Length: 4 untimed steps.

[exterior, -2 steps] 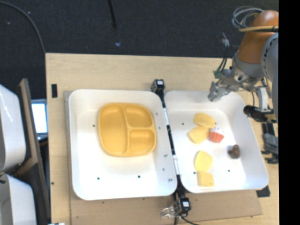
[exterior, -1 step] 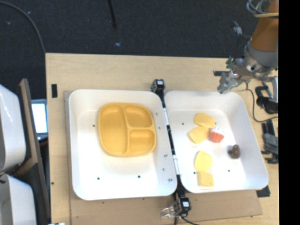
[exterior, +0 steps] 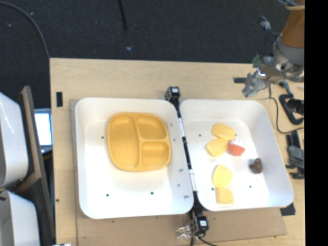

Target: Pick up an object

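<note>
Above the bench's (exterior: 128, 78) far right corner the tool (exterior: 254, 83) hangs outside the right bin (exterior: 266, 118), holding nothing. Graspable pieces lie loose inside: yellow slices (exterior: 222, 177), a red piece (exterior: 236, 148), a brown nut (exterior: 255, 164).

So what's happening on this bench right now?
A robot arm is set to pick up an object. Its gripper hangs above the bench beyond the right bin's far corner, holding nothing. That bin has four yellow pieces, a small red piece and a small brown object. The left bin holds a yellow divided plate. Nothing has been lifted yet.
</note>
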Available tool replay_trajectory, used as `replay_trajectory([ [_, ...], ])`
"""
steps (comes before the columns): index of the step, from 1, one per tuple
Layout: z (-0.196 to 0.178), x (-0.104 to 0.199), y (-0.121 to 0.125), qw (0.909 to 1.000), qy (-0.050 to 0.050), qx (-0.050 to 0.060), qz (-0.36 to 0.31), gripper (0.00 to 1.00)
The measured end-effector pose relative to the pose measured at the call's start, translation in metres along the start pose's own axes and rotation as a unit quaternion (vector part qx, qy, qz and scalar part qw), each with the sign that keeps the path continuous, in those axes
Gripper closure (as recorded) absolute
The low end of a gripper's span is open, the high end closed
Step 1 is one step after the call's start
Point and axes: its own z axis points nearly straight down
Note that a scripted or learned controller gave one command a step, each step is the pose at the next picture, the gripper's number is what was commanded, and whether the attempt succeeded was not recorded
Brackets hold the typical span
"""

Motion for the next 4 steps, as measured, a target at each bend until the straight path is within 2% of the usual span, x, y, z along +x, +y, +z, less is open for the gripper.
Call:
replay_trajectory([
  [2, 0.008, 0.102, -0.042, 1.0000, 0.001, 0.002, -0.002, 1.00],
  [3, 0.020, 0.148, -0.050, 1.0000, 0.001, 0.002, -0.002, 1.00],
  [4, 0.029, 0.198, -0.069, 1.0000, 0.001, 0.001, -0.002, 1.00],
])
